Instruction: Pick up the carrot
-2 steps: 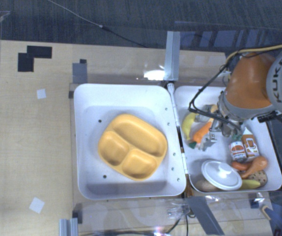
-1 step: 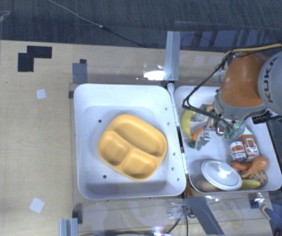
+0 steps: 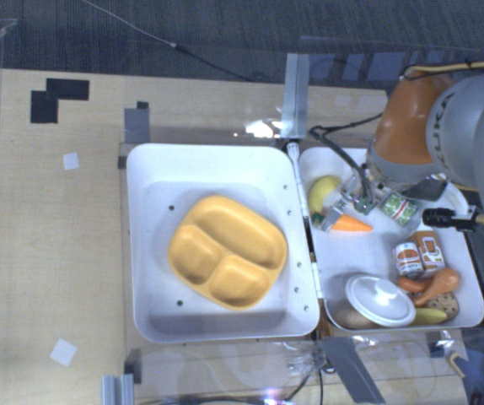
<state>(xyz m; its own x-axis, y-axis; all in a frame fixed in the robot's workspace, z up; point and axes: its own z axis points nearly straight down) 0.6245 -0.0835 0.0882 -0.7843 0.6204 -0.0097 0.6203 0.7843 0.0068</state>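
The carrot is small and orange with a green stub at its left end. It lies flat in the upper left part of the right bin. My gripper reaches in from the right and hangs just over the carrot's upper edge, very close to it or touching it. The grey arm with its orange band covers the bin's far right corner. Nothing is lifted off the bin floor.
A yellow fruit sits just left of the gripper, against the bin wall. A green-labelled can, two small cans, a drumstick, a white lid and a banana share that bin. The left bin holds a yellow divided plate.
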